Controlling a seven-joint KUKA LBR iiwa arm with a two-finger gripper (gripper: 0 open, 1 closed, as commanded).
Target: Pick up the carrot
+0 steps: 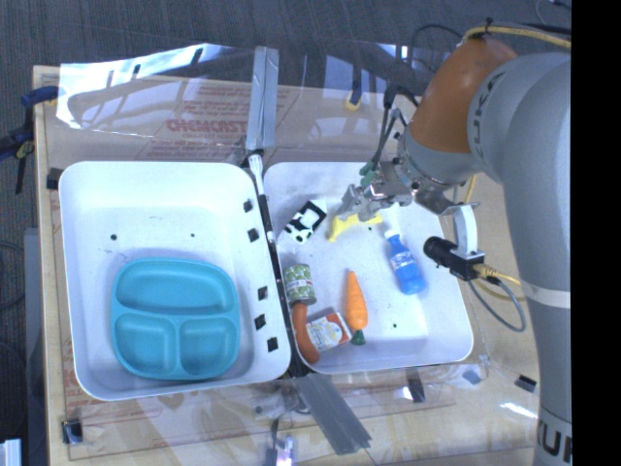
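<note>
Carrot [356, 301]: lies flat on the floor of the right bin [441, 333], in its near half, between the can and the bottle; nothing touches it along its sides.
Carrot axis: runs roughly from far to near in the view, orange tip toward the far wall, green stub toward the near wall, tilted only slightly.
Gripper [367, 199]: hangs over the far part of the right bin, above a yellow piece; how far the fingers stand apart cannot be told from this view, and nothing is seen held between them.
Key relation: carrot lies toward the near wall from the gripper and a little to the view's left; the two are well apart, with bare bin floor between.
Arm: single arm, reaching in from the view's right; its wrist sits over the bin's far right corner.
Bottle [405, 264]: blue, lies just right of the carrot, near but apart.
Can [299, 283]: small, green label, stands left of the carrot, against the bin's left wall.
Packet [325, 332]: red and white, at the near left, close to the carrot's green end.
Yellow piece [344, 224]: beneath the gripper.
Tray [176, 317]: blue, divided, in the left bin [87, 192].
Judgement: the pick is not yet begun; a grasp would likely close across the carrot's short width.
</note>
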